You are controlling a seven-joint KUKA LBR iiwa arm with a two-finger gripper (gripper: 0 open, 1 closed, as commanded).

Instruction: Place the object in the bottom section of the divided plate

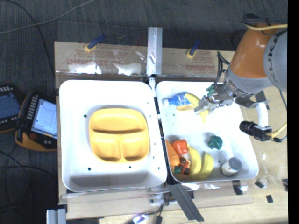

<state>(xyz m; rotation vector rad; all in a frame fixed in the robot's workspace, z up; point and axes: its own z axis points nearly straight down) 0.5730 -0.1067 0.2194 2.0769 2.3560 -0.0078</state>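
Look to the right bin (247, 143): your jaws (208, 103) hang over its far end, at the tip of the grey arm (261, 55) with its orange band. You cannot tell from this angle whether they stand wide or narrow, and nothing visibly sits between them.

Just beside the jaws, on the side toward the other bin, lies a blue-and-white packet (175, 101) touching a yellow piece (190, 101) (the two overlap, so which one lies on top is hard to judge). Down from the jaws, toward the near rim, a small green object (215, 142) sits alone on the bin floor. Further down and to the divider side you have a cluster: a red-and-orange pepper-like item (179, 148), with two bananas (202, 164) pressed against it. A grey-topped can (231, 166) stands in the near corner, apart from the bananas.

The yellow divided plate (119, 134) rests in the middle of the left bin (74, 125), well apart from the jaws; its two smaller sections face the near edge of the tabletop (65, 55).
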